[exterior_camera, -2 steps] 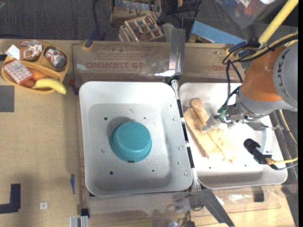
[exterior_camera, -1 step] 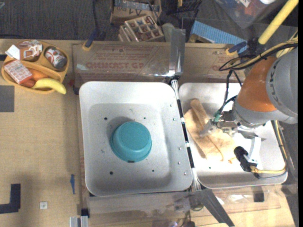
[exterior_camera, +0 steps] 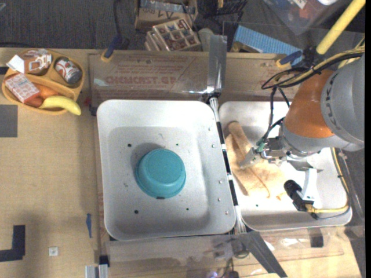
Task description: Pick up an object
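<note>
Hovering low over the wooden block (exterior_camera: pixel 246 161) in the right bin (exterior_camera: pixel 330 216), the gripper (exterior_camera: pixel 255 155) hides its pincer state; the block looks stiff, light, best gripped across its narrow sides

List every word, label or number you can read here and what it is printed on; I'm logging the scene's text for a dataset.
Faint reddish lettering on the cardboard panel behind the left bin: too washed out to read with confidence.
Print on the boxes behind the bench: too small to read.
Labels on the packets and can in the yellow tray: blurred.
Teal bowl, right bin, arm: no text visible.
</note>
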Robot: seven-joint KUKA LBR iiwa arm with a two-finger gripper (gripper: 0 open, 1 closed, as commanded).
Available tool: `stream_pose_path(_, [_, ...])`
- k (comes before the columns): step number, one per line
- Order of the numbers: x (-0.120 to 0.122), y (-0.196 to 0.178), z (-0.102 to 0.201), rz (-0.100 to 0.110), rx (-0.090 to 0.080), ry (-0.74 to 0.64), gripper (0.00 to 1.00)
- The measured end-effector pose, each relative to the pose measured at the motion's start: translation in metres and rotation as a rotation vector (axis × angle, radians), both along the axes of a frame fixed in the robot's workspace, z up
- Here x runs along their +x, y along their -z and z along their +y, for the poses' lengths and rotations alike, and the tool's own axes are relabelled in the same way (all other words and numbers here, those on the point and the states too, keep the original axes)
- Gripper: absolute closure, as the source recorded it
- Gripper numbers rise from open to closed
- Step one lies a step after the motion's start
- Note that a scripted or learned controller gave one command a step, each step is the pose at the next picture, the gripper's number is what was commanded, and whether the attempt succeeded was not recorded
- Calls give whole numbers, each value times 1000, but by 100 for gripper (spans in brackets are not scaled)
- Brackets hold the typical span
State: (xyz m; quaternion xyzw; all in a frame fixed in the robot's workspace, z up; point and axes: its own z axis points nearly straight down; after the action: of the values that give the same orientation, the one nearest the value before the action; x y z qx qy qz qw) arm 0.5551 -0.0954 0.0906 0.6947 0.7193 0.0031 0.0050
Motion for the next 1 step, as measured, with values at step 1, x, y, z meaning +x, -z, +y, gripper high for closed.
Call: stream_pose_path(1, [36, 0, -4, -1, 0, -39, 0])
